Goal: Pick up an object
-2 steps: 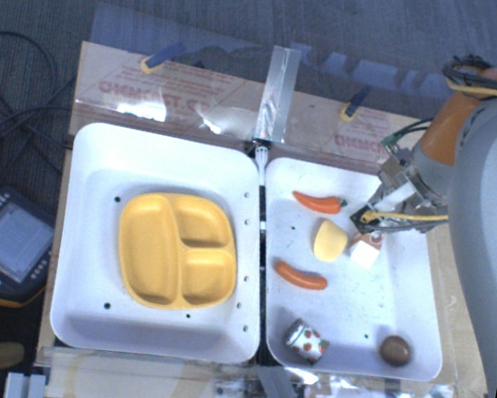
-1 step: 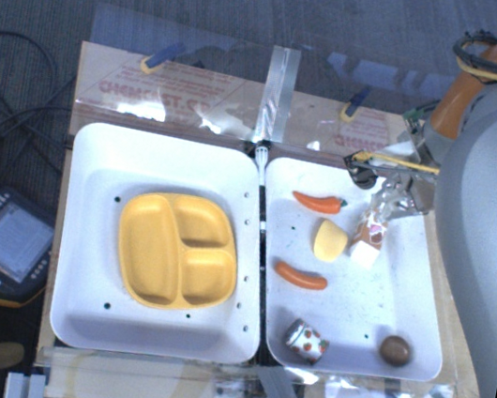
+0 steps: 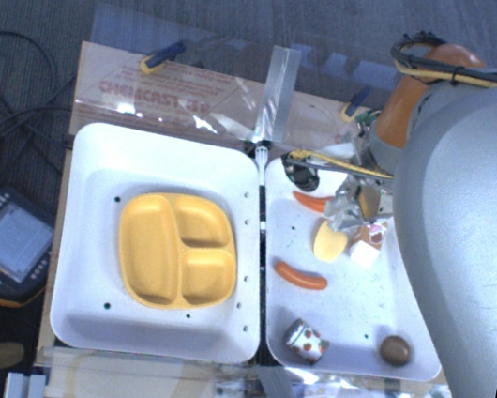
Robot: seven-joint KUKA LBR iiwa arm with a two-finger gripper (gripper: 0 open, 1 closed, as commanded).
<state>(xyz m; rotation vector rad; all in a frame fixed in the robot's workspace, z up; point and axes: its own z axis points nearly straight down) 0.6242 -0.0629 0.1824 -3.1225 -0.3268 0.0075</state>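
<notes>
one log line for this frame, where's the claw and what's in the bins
claw low in right bin, over pale yellow piece | grasp: unclear | right bin: sausage, brown ball, patterned cup | left bin: yellow divided tray

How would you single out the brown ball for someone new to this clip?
Look in the right-hand white bin, at its near corner beside the grey arm. The brown ball lies there alone, darker and rounder than the patterned cup to its left.

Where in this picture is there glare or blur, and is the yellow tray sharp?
Camera view: the yellow tray is sharp and evenly lit; glare streaks the clear plastic sheet behind the bins; the grey arm, close to the lens, looks soft and hides part of the right bin.
</notes>
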